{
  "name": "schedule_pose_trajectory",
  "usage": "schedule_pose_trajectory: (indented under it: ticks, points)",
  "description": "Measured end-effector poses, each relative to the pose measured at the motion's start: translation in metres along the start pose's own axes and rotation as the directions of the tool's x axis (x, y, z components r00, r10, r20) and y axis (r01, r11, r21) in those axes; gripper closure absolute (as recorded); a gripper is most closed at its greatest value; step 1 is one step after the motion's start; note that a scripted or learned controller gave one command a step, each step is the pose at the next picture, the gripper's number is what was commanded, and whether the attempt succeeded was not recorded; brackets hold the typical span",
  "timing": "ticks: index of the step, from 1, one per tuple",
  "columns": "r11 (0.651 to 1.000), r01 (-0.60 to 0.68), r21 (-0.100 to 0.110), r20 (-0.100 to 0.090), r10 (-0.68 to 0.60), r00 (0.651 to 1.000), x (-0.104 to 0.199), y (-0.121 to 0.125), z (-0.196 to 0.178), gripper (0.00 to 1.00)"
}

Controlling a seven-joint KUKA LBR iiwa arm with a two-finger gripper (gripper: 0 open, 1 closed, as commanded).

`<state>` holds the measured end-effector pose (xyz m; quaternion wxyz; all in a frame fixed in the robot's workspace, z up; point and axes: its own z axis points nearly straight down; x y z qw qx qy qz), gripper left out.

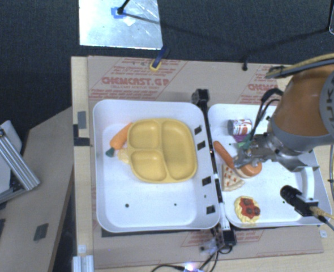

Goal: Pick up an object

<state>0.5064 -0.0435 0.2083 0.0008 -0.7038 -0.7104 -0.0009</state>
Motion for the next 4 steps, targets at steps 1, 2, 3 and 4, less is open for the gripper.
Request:
schedule_pose_trajectory:
  ticks: [1,2,3,4]
  points:
    - [1.000,0.002,-0.003,0.000,-0.002,1.000,0.055,-0.007,-0.021,1.00]
    - [1.000,-0.003,-0.001,0.002,0.003,1.000,0.061,-0.007,-0.017,1.00]
    - [1.000,-0.002,-0.001,0.001,0.002,1.000,0.080,-0.006,-0.022,1.00]
    - [1.000,-0.007,0.000,0.002,0.007,1.000,0.080,-0.006,-0.012,1.00]
